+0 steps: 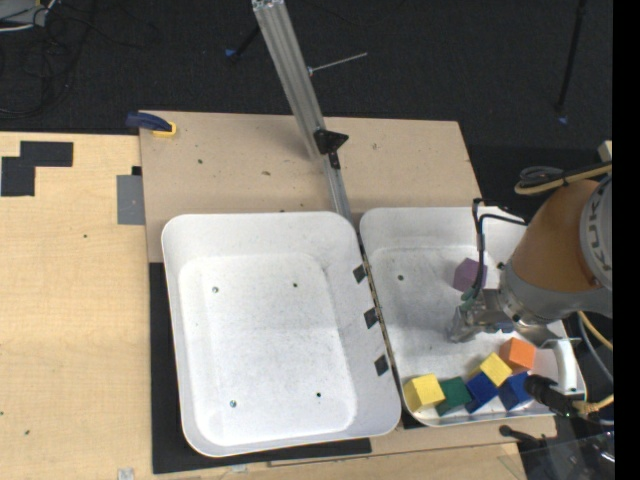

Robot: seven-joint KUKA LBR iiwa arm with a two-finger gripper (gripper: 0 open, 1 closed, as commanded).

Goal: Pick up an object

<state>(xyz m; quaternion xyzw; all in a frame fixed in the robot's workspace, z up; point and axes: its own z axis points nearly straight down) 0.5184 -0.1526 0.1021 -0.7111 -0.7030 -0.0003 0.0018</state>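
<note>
Ideally the gripper (468,324), low over the right bin (420,258) with finger state hard to tell, should centre on the purple block (467,273) near the bin's right edge before closing.

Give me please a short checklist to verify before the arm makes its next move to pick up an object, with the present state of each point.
1. Objects are within reach in the right bin: ok. The purple block lies beside the hand; the yellow block, green block, blue block and orange block cluster at the near edge.
2. Hand is over the right bin: ok.
3. Hand is low, near the bin floor: cannot tell.
4. An object is between the fingers: cannot tell, the wrist blocks the view.
5. Purple block stands apart from the cluster: ok.
6. Blocks in the cluster have room around them for a grasp: not ok, they touch each other.
</note>
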